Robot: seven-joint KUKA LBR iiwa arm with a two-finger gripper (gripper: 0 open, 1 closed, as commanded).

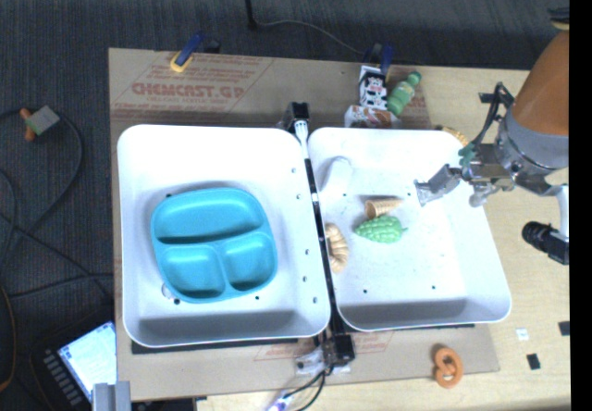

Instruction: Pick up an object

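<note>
The right bin [462, 307] holds a green bunch of toy grapes [381, 230], a tan cone [382, 206] just above it, a pale bread-like piece [335, 245] against the left wall and a small white object [337, 169] at the back left. My gripper [455, 191] hangs over the bin's right side, up and to the right of the cone and grapes. It is open with nothing between its fingers [433, 188].
The left bin [139, 215] carries a blue divided plate [214, 243]. Behind the right bin stand a small carton [371, 93] and a green toy bottle [401, 93]. An orange pretzel-shaped toy [448, 365] lies on the bench in front.
</note>
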